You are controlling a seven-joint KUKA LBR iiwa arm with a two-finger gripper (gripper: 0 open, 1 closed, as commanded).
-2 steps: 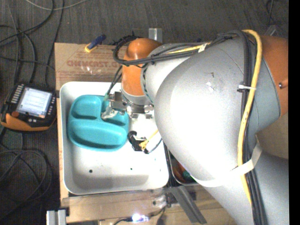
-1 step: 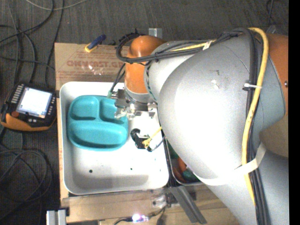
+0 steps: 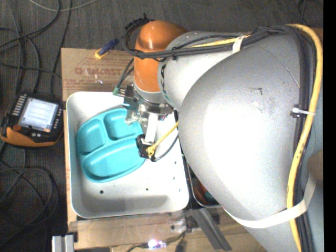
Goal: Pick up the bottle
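Bottle hidden beneath the grey arm (image 3: 247, 119)

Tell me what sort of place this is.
Most likely a robotics lab or test cell: a large grey robot arm reaches over a white bin holding a turquoise tray, a handheld teach pendant lies beside it, and loose cables trail across the floor.

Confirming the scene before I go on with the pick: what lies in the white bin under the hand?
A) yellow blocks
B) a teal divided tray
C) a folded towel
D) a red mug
B: a teal divided tray lies in the white bin, with the hand at the tray's upper right edge in the view.
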